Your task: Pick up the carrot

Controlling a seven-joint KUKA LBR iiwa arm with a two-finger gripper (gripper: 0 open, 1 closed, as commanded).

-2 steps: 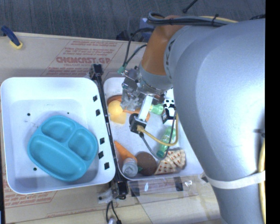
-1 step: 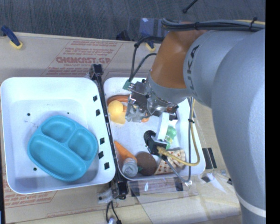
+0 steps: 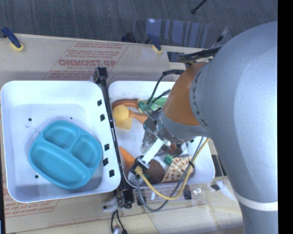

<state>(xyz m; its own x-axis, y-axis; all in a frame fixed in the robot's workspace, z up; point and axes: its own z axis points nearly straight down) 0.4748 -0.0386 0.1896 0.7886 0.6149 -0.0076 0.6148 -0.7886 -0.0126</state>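
Your gripper (image 3: 149,139) sits low in the right bin (image 3: 136,87); you cannot tell its jaw state. The carrot (image 3: 125,103) lies far-left there, touching a yellow object (image 3: 120,114).

Bench (image 3: 78,57) topped with printed brown board, left white bin (image 3: 13,112), right white bin (image 3: 136,85) just beside it

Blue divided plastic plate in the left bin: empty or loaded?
Empty. The blue divided plastic plate shows three bare compartments, nothing lying in them.
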